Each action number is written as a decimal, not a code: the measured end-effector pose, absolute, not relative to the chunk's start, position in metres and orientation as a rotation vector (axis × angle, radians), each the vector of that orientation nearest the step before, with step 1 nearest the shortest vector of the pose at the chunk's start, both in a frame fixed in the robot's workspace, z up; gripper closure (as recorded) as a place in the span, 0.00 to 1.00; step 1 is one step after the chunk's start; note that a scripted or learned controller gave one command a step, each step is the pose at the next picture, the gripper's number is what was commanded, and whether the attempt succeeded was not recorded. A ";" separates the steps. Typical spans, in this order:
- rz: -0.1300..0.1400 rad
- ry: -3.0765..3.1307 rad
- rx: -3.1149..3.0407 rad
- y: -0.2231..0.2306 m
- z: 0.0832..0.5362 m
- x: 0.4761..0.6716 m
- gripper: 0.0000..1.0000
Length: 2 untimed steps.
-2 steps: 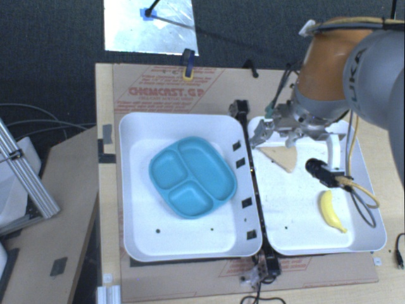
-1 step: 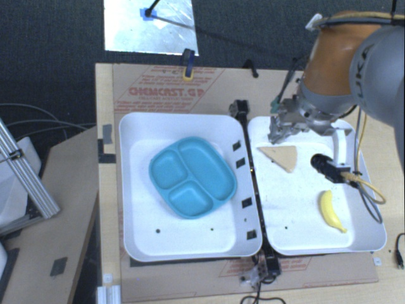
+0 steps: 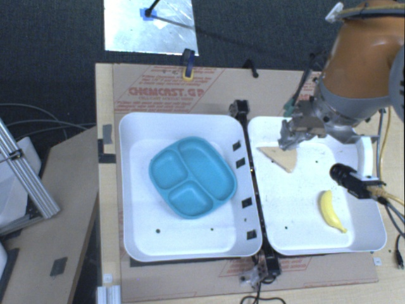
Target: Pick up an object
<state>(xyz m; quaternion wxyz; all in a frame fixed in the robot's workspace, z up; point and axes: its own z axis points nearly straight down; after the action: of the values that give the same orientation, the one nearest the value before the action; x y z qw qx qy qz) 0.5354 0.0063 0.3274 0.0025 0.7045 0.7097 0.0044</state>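
Wedge-shaped tan object (image 3: 280, 158), maybe a slice of bread or cheese, lies flat in the right bin (image 3: 297, 236), close to the divider between the two bins, and the gripper (image 3: 290, 139) hangs right at its upper edge. Whether the jaws are apart or closed I cannot tell; the wrist hides them from this slant, and nothing shows between them, so no grasp can be claimed. By the look of it we're at the descent onto the target, not yet at the lift. Next move, I'd judge, calls for a settle square over the wedge and a firm close, since a thin, flat piece may slip out. A banana (image 3: 332, 211) lies well apart toward the bin's near right side, and a blue divided plate (image 3: 192, 177) sits in the left bin (image 3: 142, 236).
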 end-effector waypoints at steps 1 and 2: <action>0.001 2.234 2.212 0.078 0.297 0.532 1.00; 0.015 2.229 2.209 0.109 0.379 0.486 1.00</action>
<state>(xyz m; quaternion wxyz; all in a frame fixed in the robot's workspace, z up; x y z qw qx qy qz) 0.4858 0.1086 0.3791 0.0017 0.7039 0.7103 0.0048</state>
